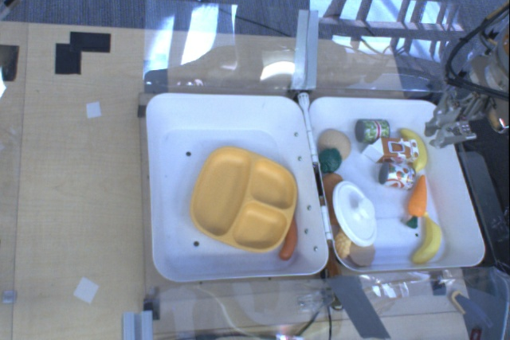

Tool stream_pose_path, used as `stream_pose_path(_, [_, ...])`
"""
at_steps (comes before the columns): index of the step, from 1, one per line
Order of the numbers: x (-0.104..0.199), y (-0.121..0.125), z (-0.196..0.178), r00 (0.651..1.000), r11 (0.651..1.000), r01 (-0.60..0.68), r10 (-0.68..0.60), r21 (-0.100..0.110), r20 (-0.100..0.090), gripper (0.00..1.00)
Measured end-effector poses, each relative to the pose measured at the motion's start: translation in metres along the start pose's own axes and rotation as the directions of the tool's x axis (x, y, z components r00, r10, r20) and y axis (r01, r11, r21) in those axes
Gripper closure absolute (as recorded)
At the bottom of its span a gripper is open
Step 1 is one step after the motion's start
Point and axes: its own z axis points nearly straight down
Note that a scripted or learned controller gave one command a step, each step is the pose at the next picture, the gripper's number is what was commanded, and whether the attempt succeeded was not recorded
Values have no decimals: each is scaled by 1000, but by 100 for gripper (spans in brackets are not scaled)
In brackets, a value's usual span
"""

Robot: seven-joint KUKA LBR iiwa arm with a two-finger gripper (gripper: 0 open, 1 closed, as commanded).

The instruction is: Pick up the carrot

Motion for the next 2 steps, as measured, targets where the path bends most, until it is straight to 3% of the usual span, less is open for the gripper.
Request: stream_pose_path(2, [-5,0,-25,1000,1000,-1,1,5,20,100])
